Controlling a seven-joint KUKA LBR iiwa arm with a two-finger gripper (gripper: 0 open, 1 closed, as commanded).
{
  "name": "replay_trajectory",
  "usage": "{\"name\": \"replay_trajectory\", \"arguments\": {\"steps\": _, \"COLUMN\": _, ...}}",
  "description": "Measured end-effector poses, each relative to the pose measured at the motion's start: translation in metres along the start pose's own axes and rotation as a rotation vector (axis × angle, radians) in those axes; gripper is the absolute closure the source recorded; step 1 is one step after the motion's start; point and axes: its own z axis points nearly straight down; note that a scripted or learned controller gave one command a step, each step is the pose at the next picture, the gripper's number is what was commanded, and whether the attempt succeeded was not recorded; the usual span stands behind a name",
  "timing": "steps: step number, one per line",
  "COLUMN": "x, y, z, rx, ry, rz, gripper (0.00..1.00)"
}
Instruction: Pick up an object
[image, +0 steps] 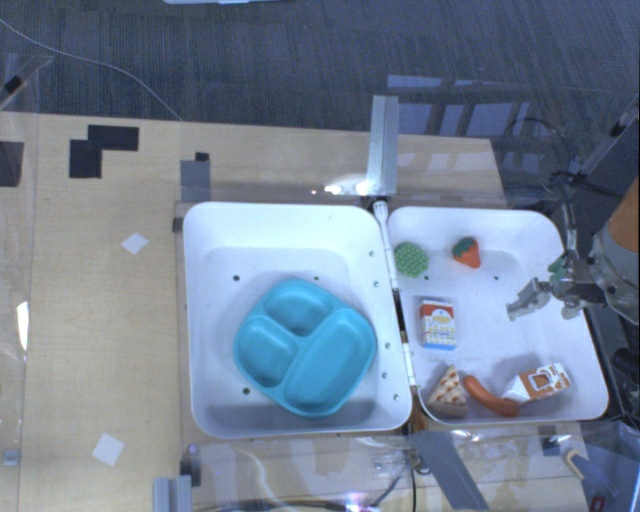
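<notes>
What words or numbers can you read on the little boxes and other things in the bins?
None can be read.
Small red and white box in the right bin: it has printing on its front, too blurred to read.
Orange and white carton near the bin's front corner: a label patch, too small to read.
Blue divided plate in the left bin: no writing seen.

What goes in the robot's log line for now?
pincer: over right bin, holds nothing | nearest: carton | plate: left bin | pick: not done
</notes>
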Motion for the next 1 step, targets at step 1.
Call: {"name": "replay_trajectory", "arguments": {"steps": 1, "x": 0.0405, "y": -0.0233, "z": 0.1002, "rx": 0.002, "ry": 0.001, "rz": 0.164, "gripper": 0.00}}
